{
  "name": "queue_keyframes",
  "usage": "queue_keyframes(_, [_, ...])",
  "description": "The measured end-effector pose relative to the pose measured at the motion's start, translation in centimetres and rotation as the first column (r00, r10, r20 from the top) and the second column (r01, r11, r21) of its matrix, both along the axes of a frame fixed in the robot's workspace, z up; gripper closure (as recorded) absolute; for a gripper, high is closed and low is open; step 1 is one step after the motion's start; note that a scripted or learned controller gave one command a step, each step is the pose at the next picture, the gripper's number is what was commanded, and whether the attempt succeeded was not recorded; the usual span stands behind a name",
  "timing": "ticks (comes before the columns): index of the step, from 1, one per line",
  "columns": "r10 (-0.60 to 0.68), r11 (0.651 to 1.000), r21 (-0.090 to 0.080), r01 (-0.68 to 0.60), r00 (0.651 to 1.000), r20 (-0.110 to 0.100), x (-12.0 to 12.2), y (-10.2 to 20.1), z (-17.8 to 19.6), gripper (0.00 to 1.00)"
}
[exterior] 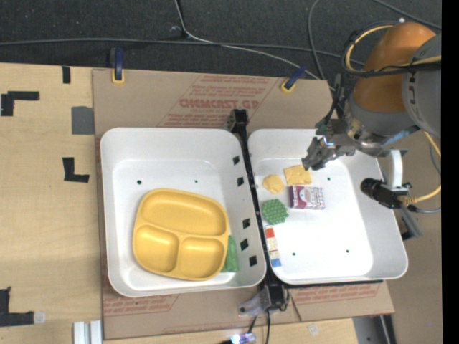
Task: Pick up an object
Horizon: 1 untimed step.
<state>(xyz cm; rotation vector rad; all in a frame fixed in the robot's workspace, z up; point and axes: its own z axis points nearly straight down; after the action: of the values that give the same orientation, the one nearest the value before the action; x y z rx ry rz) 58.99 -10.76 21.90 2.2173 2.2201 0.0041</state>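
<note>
The grey arm with the orange band is reaching in from the right over the right shallow white bin (pixel 373 260), and its dark two-finger gripper (pixel 316 156) is hanging over the upper part of that bin. Whether the gripper is spread or pressed together cannot be told from this slanted view, and nothing is visibly sitting in it.

Just below and left of the gripper, a tilted yellow cracker-like square (pixel 297 175) is lying on the bin floor. Beside it to the left, a small rounded yellow piece (pixel 273 184) is resting near the divider between the bins. Directly under the square, a small purple and white packet (pixel 306 198) is lying flat, and to its left a green bumpy round object (pixel 273 211) is sitting close to the divider. Lower down, a narrow red, white and blue stick-shaped item (pixel 272 246) is lying along the bin's left wall.

In the left shallow white bin (pixel 118 156), a yellow plastic divided plate (pixel 181 233) is lying flat, with a green thing (pixel 231 255) peeking out at its right edge.

Both bins are sitting on a brown cardboard sheet (pixel 215 99) spread over the wooden surface (pixel 43 221).
</note>
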Motion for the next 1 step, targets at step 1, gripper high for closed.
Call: queue_keyframes(1, [0.005, 1.0, 0.003, -0.005, 1.0, -0.004, 0.09, 5.17, 1.1, 1.0])
